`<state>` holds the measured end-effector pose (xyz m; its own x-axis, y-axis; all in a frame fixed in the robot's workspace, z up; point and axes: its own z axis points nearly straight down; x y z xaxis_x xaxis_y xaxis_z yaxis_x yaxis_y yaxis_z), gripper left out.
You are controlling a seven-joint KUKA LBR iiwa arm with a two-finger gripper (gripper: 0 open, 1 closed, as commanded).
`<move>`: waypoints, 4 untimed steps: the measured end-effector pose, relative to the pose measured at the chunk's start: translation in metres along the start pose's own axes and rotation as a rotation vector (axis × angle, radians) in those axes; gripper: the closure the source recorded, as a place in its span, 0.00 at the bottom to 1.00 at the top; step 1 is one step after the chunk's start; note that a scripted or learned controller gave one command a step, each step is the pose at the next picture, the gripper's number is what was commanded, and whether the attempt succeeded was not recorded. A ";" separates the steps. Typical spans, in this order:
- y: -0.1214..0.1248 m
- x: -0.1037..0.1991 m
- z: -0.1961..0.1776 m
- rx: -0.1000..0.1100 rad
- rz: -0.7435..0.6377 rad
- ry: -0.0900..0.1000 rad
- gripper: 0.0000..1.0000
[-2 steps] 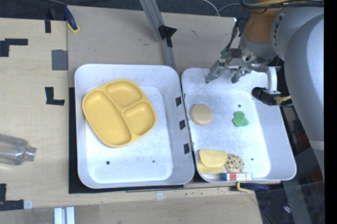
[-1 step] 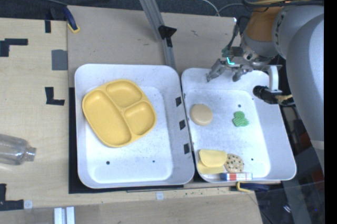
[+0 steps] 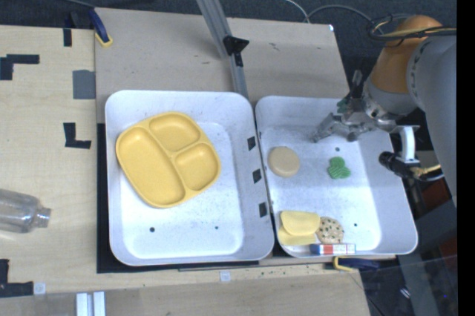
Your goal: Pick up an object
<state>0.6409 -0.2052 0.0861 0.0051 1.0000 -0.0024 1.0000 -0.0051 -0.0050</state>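
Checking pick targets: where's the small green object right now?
In the camera view, the small green ridged object lies in the right white bin, right of the round beige disc and just below the gripper.

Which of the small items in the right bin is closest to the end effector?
The green item, lying just below the end effector. The tan round piece sits farther left; the yellow piece and cookie lie at the near edge.
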 end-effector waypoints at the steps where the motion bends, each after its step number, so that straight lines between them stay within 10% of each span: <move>1: 0.003 0.005 -0.013 -0.004 -0.007 0.000 1.00; 3: 0.030 0.114 -0.003 0.003 -0.009 -0.004 1.00; 4: -0.026 0.111 -0.004 -0.003 -0.005 0.001 1.00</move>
<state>0.6156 -0.0942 0.0897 0.0003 1.0000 -0.0018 1.0000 -0.0003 -0.0019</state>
